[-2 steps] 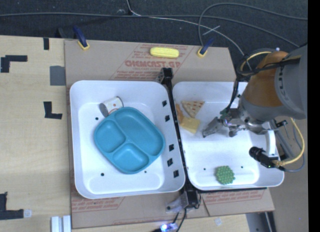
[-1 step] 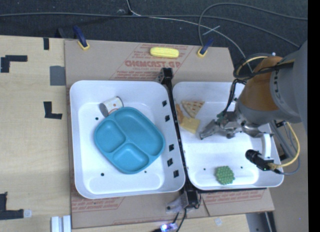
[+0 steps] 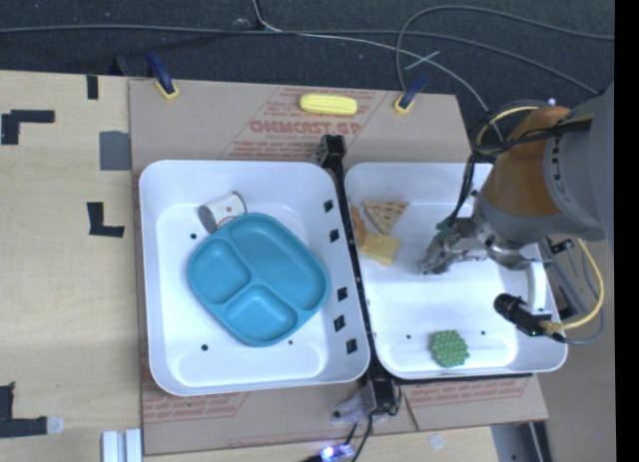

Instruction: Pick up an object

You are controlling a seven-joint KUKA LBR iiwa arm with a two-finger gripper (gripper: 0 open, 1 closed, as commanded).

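Two white bins sit side by side on the bench [image 3: 60,250]. The left bin [image 3: 160,191] holds a blue plate [image 3: 258,278] with three sections. A small white cup [image 3: 222,212] lies on its side, touching the plate's top left edge. The right bin [image 3: 399,350] holds a tan waffle-like piece [image 3: 384,214], and a yellow block [image 3: 377,246] lies just below it. A green bumpy ball [image 3: 448,347] sits near the front wall. The grey arm [image 3: 539,186] reaches in from the right, and the gripper [image 3: 439,255] is low in the right bin, near the yellow block but apart from it. A yellow corn cob [image 3: 327,105] lies on the cardboard [image 3: 240,126] behind the bins.
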